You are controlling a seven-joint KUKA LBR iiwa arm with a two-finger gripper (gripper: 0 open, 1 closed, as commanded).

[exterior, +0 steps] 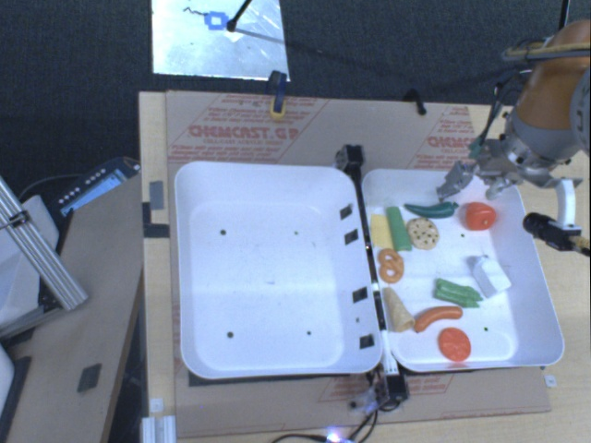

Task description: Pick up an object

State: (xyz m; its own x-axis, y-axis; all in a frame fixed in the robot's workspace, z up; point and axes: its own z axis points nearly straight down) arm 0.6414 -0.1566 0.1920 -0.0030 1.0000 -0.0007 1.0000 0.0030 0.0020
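The right bin (526,293) holds several toy foods: a dark green pepper (431,209), a red tomato (478,215), a green stick (398,228), a yellow corn piece (379,230), a speckled cookie (424,235), a pretzel (391,266), green beans (458,292), a white block (489,275), a cone (399,309), an orange sausage (437,317) and a red disc (453,343). My gripper (473,186) hovers over the bin's back edge, just above the pepper and the tomato. It is open, with nothing between its fingers (451,184).
The left bin (199,192) sits beside the right one, with black clips (352,238) along the shared wall. A yellow clamp (277,95) stands at the board's back edge. Grey equipment (42,257) lies off the bench's left side.
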